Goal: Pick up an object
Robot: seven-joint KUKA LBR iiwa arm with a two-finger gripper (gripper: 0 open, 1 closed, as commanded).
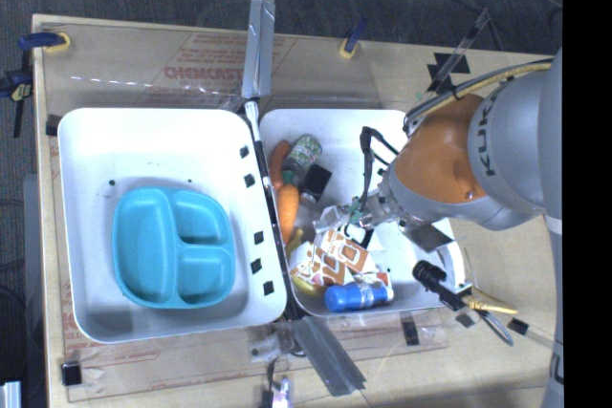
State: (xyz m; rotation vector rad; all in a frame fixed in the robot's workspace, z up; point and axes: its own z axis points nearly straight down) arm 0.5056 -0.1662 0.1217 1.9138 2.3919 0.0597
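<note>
Two shallow white bins are seen side by side on the table (pixel 115 43). The left bin (pixel 86 139) holds a blue divided plate (pixel 174 246), lying well to the left of the carrot. The right bin (pixel 382 121) holds the clutter from which an object is to be picked.

The carrot (pixel 287 210) is taken as the landmark. It lies against the left wall of the right bin, its long axis running roughly up and down the view. Just above and to its right a small green-labelled can (pixel 304 150) is noted, with a dark block (pixel 315 180) below it. To the lower right of the carrot lies an orange-and-white patterned packet (pixel 337 258), and below that a blue bottle (pixel 356 297), its long axis roughly left to right along the near wall.

The arm enters from the right, its orange band (pixel 442 160) standing well to the right of the carrot. The end effector (pixel 358 217) is positioned low over the right bin, to the right of the carrot and just above the upper edge of the patterned packet. Whether it is open or closed cannot be told; no object is seen gripped.

It is judged that the packet is the nearest candidate, lying immediately below and slightly left of the end effector. The pick is assessed as not yet made.
</note>
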